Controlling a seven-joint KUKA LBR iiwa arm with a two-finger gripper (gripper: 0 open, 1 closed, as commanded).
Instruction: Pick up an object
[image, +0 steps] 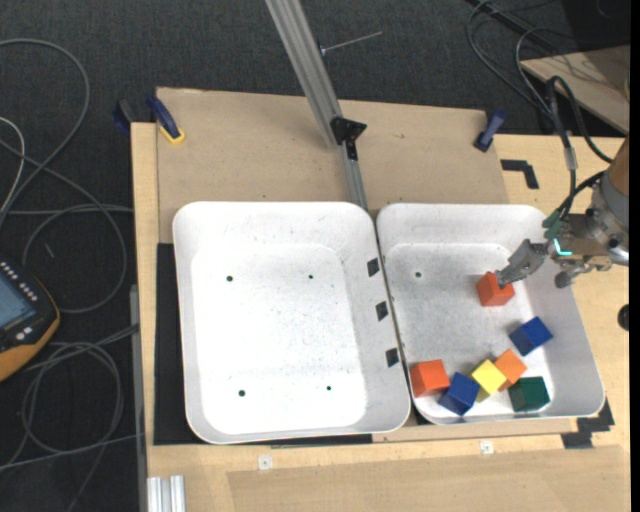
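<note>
Red-orange block (494, 290) directly under pincer (519, 266) tip; pincer state: cannot tell.

The 7 small blocks are all lying in the right bin (560, 262). The red-orange block (494, 290) is sitting apart from the others near the bin's middle, tilted, with the gripper (519, 266) finger touching its upper right edge. A blue block (532, 334) is resting below it, alone. Along the near wall, 5 are clustering: an orange block (430, 376), a second blue block (460, 392), a yellow block (488, 377), a second orange block (511, 364) and a dark green block (529, 395).
</note>
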